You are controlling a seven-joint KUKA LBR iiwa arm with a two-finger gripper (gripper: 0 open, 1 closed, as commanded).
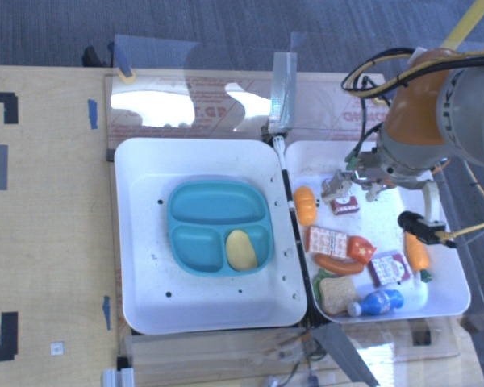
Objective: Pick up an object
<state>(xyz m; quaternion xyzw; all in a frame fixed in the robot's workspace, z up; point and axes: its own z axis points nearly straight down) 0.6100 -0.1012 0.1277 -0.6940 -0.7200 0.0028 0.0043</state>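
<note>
Crowding the gripper (344, 185): orange (306, 205), small red packet (345, 206), carrot (417, 253).

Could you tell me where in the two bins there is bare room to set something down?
The left bin has bare floor all around the blue tray. In the right bin, only the strip by its far wall is free; the near half is crowded with packets and a bottle.

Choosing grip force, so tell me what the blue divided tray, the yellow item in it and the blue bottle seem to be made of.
Blue divided tray: likely molded plastic, matte, one even color with rounded compartment walls.
Yellow item: probably a toy food in plastic or rubber, smooth and evenly colored; too small to be sure.
Blue bottle: looks like glossy plastic, with a highlight on its body.
</note>
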